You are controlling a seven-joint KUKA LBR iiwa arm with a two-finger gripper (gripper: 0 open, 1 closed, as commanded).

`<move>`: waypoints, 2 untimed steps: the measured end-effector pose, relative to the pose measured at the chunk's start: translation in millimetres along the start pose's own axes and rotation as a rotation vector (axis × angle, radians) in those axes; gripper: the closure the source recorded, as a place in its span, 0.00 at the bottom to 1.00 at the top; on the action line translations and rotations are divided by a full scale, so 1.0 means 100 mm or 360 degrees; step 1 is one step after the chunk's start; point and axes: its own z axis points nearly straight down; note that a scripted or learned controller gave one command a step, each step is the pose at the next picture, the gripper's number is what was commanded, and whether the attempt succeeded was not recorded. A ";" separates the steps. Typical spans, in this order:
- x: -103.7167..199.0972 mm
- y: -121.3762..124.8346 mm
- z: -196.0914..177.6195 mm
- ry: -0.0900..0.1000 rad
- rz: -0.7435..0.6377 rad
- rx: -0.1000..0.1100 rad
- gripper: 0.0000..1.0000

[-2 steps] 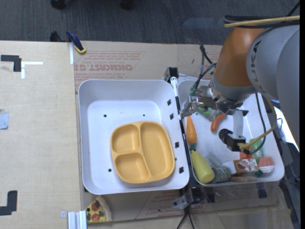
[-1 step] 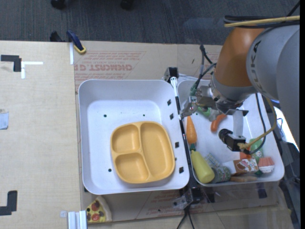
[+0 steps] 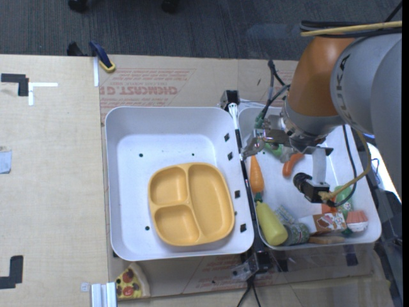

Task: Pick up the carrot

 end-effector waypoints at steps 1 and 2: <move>0.00 0.00 0.00 0.0000 0.0000 0.0000 0.00; 0.00 0.00 0.00 0.0000 0.0000 0.0000 0.00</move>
